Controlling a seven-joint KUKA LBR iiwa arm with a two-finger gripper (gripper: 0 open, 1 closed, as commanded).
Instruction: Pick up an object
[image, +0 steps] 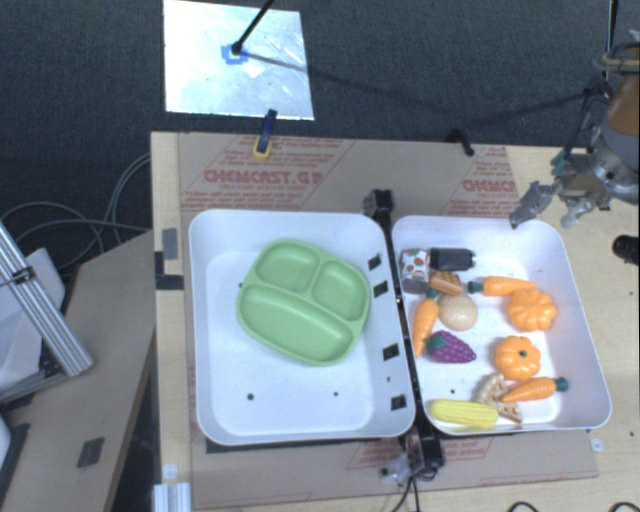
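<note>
Above the far right corner of the shallow white right-hand bin (575, 300), the grey two-finger gripper (553, 208) hangs spread wide, holding nothing. Inside that bin lies a small orange plastic pumpkin (531, 308): probably light, rigid, slick; grasp across its ribbed middle.

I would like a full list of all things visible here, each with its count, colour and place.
bins: 2, white, side by side on the bench
divided plate: 1, green, left bin
carrots: 3, orange, right bin
pumpkins: 2, orange, right bin
grapes: 1, purple, right bin
corn: 1, yellow, right bin front edge
can: 1, brown-white, right bin back
gripper: 1, grey, above right bin's back right corner, holding nothing, fingers spread
</note>
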